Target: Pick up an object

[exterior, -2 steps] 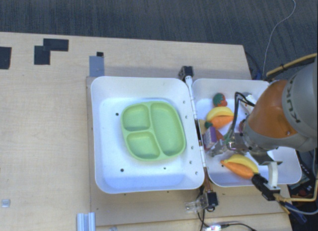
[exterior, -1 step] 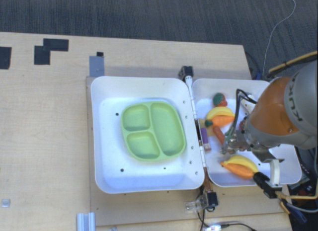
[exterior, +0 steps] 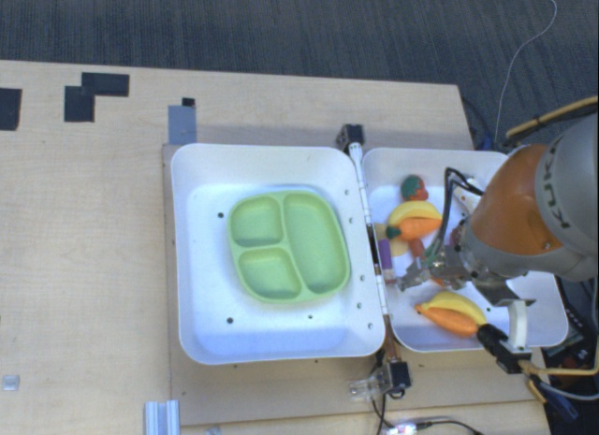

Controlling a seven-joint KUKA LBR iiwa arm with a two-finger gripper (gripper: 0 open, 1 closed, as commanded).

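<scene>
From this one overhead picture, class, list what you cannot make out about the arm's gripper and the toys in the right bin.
1. Gripper: small and blurred in the camera view, so its grip cannot be judged.
2. Right bin: the arm's orange band covers its middle, hiding anything beneath.
3. Toys by the divider: overlapping and blurred; separate items are hard to tell.
4. Yellow-orange toy: shape unclear.

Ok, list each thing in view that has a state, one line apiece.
green divided plate: lying flat in the left bin, compartments bare
pincer: low inside the right bin, among the toys
banana: lying in the right bin, against a carrot
second banana: lying near the bin's front, an orange toy against it
red and green toy: lying near the bin's back
</scene>
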